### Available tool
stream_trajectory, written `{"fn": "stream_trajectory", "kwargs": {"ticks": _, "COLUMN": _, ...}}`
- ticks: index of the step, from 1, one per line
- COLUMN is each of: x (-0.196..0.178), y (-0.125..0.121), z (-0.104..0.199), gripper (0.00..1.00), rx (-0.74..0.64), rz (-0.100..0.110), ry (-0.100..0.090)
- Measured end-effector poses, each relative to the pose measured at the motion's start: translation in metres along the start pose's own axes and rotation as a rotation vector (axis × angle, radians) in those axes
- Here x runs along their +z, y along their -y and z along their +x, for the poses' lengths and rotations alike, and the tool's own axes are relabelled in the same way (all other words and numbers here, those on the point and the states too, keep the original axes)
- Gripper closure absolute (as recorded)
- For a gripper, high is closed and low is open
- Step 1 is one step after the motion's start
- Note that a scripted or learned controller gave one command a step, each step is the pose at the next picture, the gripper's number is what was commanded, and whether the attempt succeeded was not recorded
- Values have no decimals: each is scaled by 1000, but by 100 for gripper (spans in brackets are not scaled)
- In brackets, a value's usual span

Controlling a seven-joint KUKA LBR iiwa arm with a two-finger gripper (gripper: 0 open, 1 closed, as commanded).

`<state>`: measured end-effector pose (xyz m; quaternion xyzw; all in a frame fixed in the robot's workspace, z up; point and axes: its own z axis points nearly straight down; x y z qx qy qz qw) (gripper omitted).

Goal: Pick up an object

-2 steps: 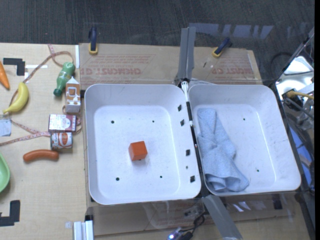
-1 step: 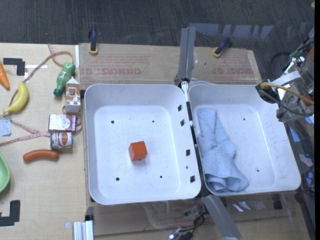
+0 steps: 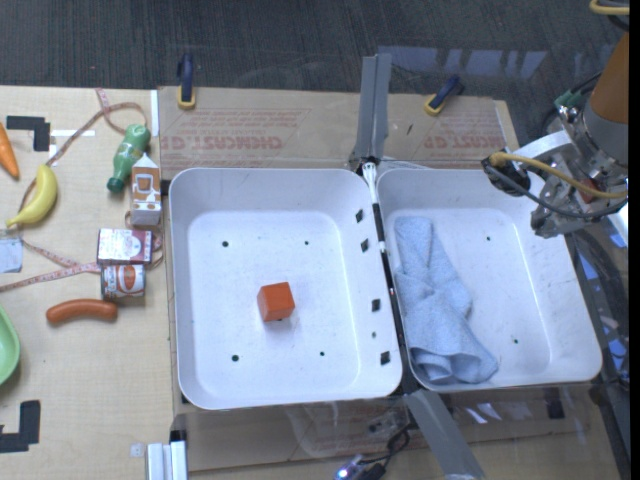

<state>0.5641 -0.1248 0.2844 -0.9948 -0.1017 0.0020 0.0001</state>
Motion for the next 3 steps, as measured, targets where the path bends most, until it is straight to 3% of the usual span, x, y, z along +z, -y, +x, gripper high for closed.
{"fn": "stream_trajectory", "kwargs": {"ticks": 1, "x": -8, "y": 0, "z": 0, "gripper": 100, "rx": -4, "rz": 0, "ry": 4}}
{"fn": "stream_trajectory", "kwargs": {"ticks": 2, "x": -2, "y": -5, "z": -26, "gripper": 100, "rx": 6, "rz": 1, "ry": 1}}
{"fn": "stream_trajectory", "kwargs": {"ticks": 3, "x": 25, "y": -10, "z": -23, "gripper": 100, "rx": 6, "rz": 1, "ry": 2}}
